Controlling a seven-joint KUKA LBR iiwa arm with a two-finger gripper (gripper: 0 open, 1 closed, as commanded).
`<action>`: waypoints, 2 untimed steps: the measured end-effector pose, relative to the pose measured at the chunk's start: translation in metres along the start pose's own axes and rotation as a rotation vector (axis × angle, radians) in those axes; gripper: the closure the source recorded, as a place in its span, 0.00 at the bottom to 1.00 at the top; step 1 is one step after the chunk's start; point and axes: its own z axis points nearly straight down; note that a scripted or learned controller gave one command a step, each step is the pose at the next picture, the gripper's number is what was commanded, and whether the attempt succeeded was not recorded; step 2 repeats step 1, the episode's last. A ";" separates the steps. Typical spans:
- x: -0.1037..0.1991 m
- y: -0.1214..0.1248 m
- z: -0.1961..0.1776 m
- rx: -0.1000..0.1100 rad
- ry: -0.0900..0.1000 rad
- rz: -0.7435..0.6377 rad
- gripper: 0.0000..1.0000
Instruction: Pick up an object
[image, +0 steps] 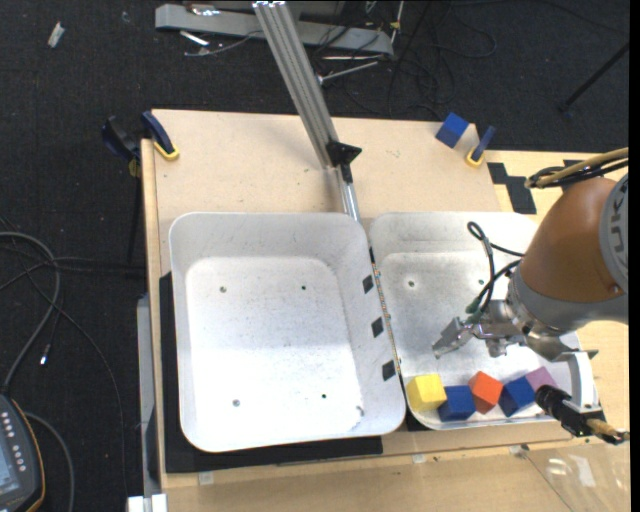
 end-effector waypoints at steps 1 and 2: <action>-0.003 0.002 -0.004 -0.009 -0.003 0.005 0.00; -0.003 0.002 -0.004 -0.009 -0.003 0.005 0.00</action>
